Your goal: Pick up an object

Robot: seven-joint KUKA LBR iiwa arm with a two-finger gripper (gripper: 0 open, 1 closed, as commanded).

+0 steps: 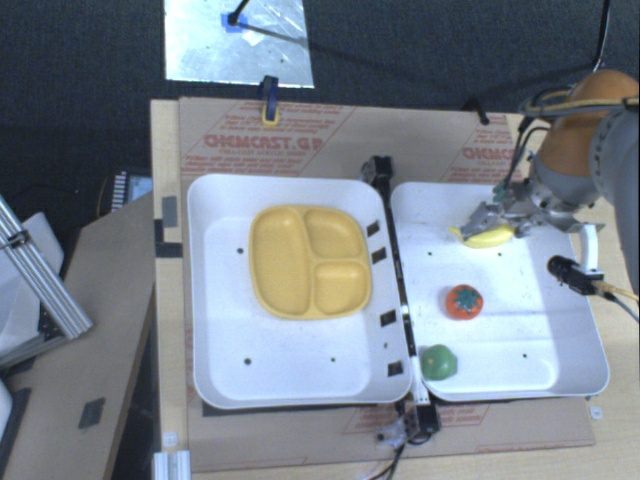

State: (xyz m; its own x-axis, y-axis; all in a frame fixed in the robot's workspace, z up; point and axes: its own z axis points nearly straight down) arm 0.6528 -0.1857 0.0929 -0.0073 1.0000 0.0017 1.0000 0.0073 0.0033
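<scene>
On the bench [240,133] sit two white bins side by side. Over the right bin [570,368] the grey arm [585,133] reaches in from the right, with its orange band near the top corner. Its tool [497,218] is low in the far part of that bin, right on top of a yellow banana [487,237]. The tool looks like it is touching the banana, and part of the banana is hidden under it. I cannot tell if the tool is wide or narrow, and I cannot tell if it holds the banana.

Nearer to us in the same bin lies a red tomato [463,302] with a little green top. It is apart from the banana. A green round thing [438,362] sits at the near left corner of the right bin, close to the wall between the bins.

The left bin [215,368] has a yellow plate [308,261] in it. The plate has three parts, one big and two small. It lies flat in the middle of the bin.

Far behind the bins a shiny silver sheet [238,28] lies on the dark floor.
</scene>
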